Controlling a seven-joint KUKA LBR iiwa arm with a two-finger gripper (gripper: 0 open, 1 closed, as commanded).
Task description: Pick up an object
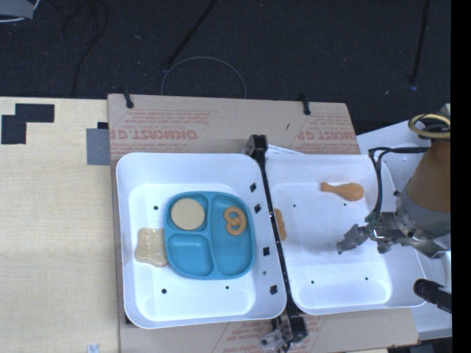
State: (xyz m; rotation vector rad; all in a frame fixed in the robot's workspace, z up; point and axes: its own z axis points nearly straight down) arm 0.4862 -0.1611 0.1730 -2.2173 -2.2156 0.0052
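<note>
Toast-like beige slab (151,246) sits farthest from my gripper, way off to its left in the left bin (140,300), touching the outer edge of a blue divided tray (193,256). Tray holds a tan round cracker (187,214) in its upper-left compartment and a pretzel (235,220) in the upper-right one; both well left of my gripper, across the divider. Small tan piece (279,225) lies just inside the right bin (331,300) by the divider, left of my gripper and a bit above it. Orange-tan spoon-shaped obj (344,190) is nearest candidate, up and slightly left of my gripper, apart from it. My gripper (352,241) is low over the right bin's floor near its right wall, pointing left. Can't tell if fingers are spread or pressed together; nothing seen between them.
</note>
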